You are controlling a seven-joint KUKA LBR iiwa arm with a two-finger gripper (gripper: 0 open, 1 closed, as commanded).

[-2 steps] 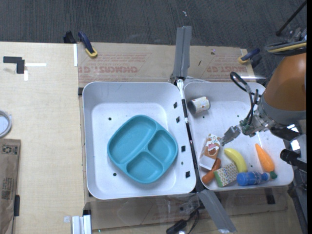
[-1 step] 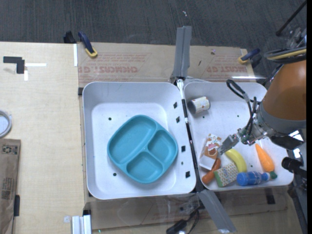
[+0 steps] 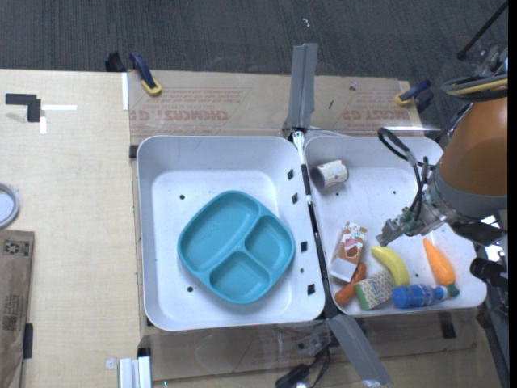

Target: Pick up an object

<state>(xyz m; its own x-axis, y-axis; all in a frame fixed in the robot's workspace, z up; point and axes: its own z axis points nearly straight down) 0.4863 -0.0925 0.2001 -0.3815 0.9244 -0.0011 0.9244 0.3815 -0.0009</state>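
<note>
Two shallow white bins sit side by side on the bench. The left bin (image 3: 153,241) holds a blue divided plate (image 3: 235,246) with three compartments, lying flat and turned at an angle near the middle of the bin floor.

The right bin (image 3: 367,148) holds the loose items. A small silver can (image 3: 329,173) lies on its side near the far left corner, well apart from the rest. Along the near side the other things crowd together: a snack packet (image 3: 350,251) with red and white print lies beside the divider, a yellow banana (image 3: 390,264) just to its right, a speckled sponge-like block (image 3: 374,289) in front of the banana, and an orange carrot (image 3: 349,284) partly tucked under the packet and the block. A blue bottle (image 3: 418,296) lies on its side against the near wall, touching the block, and a second orange carrot (image 3: 439,263) lies just above it toward the right wall.

The arm (image 3: 483,148) reaches in from the right, and the gripper (image 3: 389,231) hangs low over the right bin, just above the banana and between the packet and the right-hand carrot. Its tips are small and dark against the clutter (too blurred to judge), so whether they are spread or closed cannot be told, and nothing is visibly held between them.
</note>
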